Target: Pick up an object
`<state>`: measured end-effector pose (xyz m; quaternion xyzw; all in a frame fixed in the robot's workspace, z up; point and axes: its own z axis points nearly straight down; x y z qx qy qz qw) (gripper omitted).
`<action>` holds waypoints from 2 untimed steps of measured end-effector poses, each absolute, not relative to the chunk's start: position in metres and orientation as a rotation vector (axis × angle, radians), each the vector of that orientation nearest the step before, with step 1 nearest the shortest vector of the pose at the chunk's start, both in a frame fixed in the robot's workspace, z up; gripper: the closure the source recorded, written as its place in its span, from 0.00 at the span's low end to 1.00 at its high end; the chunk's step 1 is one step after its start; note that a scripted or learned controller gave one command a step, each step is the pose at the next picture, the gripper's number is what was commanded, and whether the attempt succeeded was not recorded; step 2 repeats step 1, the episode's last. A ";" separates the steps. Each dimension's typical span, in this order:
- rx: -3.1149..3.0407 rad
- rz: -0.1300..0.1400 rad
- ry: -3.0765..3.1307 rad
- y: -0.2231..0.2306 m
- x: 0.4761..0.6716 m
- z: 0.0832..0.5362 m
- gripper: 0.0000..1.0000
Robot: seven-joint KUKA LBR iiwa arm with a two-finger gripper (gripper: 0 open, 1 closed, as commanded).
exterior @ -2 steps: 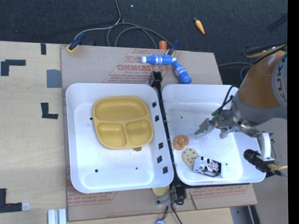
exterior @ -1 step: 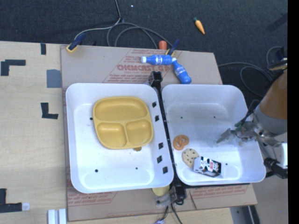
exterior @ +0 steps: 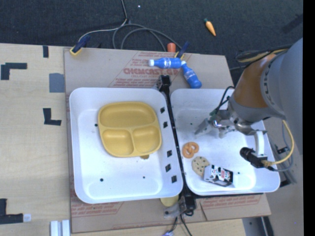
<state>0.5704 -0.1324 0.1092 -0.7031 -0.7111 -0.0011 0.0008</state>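
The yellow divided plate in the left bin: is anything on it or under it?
The yellow plate shows three compartments with nothing visible in them. A small dark-yellow bit pokes out at its lower edge. Whatever else lies between it and the left bin is covered.

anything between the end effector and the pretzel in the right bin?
No. In the camera view, bare white bin floor separates the end effector from the pretzel.
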 end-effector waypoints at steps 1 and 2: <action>-2.228 0.000 -2.226 -0.228 0.632 0.096 0.00; -2.228 0.000 -2.226 -0.228 0.632 0.096 0.00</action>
